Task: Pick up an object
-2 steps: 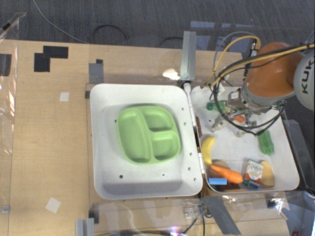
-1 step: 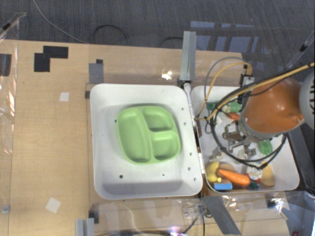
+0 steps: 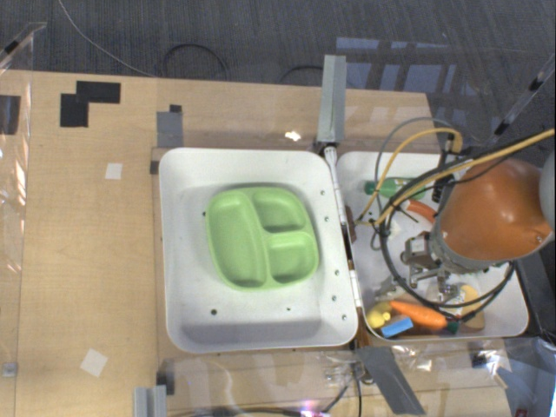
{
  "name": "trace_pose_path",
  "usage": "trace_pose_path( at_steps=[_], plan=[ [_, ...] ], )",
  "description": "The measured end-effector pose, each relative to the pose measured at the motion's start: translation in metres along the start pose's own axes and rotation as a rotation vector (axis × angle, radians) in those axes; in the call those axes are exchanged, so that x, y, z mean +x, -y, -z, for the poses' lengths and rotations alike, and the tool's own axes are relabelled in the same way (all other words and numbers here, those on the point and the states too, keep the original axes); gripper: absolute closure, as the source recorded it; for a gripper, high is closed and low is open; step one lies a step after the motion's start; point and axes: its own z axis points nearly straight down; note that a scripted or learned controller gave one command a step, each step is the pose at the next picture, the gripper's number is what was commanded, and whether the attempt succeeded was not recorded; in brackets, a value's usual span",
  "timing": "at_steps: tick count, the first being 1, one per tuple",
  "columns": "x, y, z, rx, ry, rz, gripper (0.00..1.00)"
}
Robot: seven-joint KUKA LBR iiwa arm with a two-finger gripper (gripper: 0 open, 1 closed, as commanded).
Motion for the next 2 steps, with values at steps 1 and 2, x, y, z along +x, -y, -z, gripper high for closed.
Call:
trace_pose_path(
  at_steps=[1,2],
  plan=[
    [0.037,0.017,-0.001,-0.002,0.002,0.433,0.0],
    [0.054,0.071,-0.004,-0.013,0.001,0.375,0.0]
  ],
)
